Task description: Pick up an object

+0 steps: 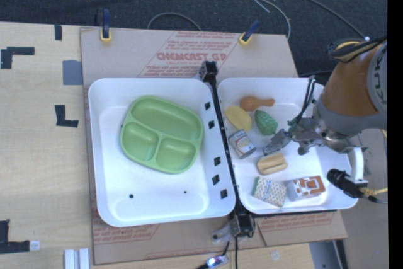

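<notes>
**Arm over right bin, nothing gripped that I can see**

Two white bins side by side on a cardboard sheet [189,53], black divider strip [217,135] between them.

Left bin [104,198]: 1 item. A green three-compartment plate [162,133], sitting toward the bin's far edge, roughly centred left to right.

Right bin [283,86]: 7 items.
- 1 drumstick-shaped toy [257,102], near the far edge
- 1 yellow piece [238,118], just beside the divider-side wall
- 1 green bumpy piece [266,122], touching or nearly touching the yellow one
- 1 small grey-and-white packet [242,143], below the yellow piece
- 1 tan bread-roll shape [272,164], mid-bin
- 1 patterned green-white pouch [269,191], near the front edge
- 1 orange-and-white box [306,187], front edge, just beside the pouch

Gripper [277,143] is low over the middle of the right bin, dark fingers pointing toward the divider, tip between the green bumpy piece and the bread roll, just above the roll. Finger spacing: cannot tell at this resolution. No object visibly between the fingers. Grey wrist and orange band [349,88] sit over the bin's right edge.

2 clamps on the cardboard's far edge: one at left [104,27], one at right [249,33].
</notes>
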Controlling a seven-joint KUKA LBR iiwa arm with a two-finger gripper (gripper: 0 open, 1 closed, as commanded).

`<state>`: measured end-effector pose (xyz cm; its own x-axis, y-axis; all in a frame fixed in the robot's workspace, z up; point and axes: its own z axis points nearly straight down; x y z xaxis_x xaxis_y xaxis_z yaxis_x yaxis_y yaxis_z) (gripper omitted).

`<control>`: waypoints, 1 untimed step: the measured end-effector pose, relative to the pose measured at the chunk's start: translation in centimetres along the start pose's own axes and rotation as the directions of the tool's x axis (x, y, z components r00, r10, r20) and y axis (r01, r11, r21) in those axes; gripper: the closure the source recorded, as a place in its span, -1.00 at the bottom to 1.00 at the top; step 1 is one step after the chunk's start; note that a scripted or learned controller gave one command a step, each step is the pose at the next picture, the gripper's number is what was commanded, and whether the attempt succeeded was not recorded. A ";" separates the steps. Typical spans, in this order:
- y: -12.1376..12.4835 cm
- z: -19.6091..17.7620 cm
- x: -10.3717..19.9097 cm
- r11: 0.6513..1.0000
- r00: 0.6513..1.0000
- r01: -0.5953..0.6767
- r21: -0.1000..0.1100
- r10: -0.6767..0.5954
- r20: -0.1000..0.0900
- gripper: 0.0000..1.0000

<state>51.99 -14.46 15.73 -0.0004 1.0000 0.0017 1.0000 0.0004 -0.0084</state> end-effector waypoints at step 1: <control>-0.1 4.4 0.1 1.000 1.000 0.000 -0.002 0.000 0.000 -1.00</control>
<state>51.81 -14.39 11.38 -0.0007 1.0000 0.0013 1.0000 0.0007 -0.0066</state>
